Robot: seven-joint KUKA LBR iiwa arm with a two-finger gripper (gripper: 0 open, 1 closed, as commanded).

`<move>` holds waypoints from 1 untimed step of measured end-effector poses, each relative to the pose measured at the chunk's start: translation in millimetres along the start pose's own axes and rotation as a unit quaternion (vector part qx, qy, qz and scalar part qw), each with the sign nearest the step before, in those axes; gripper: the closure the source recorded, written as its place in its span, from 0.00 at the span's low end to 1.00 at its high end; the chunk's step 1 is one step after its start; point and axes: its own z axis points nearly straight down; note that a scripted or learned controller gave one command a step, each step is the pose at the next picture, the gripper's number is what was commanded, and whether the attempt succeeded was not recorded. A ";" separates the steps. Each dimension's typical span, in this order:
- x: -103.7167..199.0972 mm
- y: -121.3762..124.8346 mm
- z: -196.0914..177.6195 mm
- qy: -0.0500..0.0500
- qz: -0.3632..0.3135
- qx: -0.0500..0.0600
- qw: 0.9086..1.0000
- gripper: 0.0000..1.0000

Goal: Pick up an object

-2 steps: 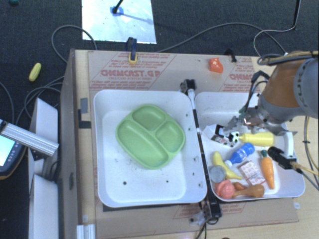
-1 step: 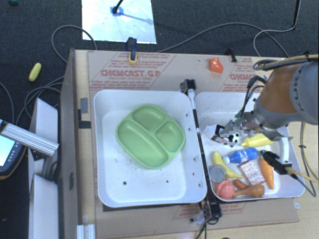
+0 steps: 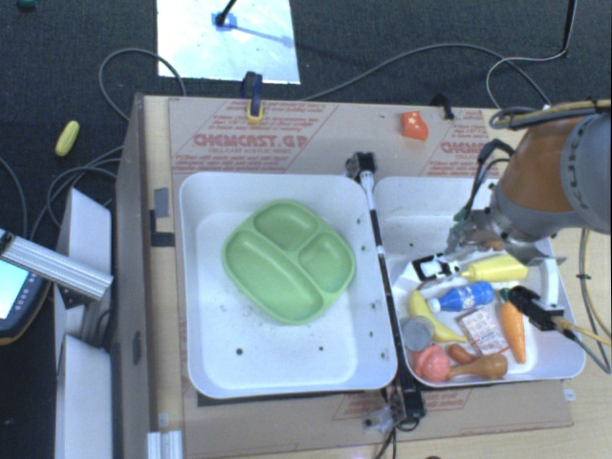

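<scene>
Gripper [image 3: 449, 259] low in my right bin [image 3: 421, 204], yellow bottle [image 3: 492, 270] just beside; grip state I cannot tell.

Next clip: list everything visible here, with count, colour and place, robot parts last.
Bins: 2, white, side by side on the bench.
Divided plate: 1, green, left bin.
Banana: 1, yellow, right bin.
Bottle: 1, blue, right bin.
Yellow tube: 1, right bin, beside the claw.
Carrot: 1, orange, right bin.
Drumstick: 1, brown, right bin's front.
Pink item: 1, right bin's front.
Grey disc: 1, right bin.
Orange piece: 1, bench behind the bins.
Arm: 1, grey and orange, from the right.
Claw: 1, low in the right bin.
</scene>
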 end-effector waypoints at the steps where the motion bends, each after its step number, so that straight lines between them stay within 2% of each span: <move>1: -0.1 1.2 -10.7 0.000 -0.001 -0.001 1.000 1.00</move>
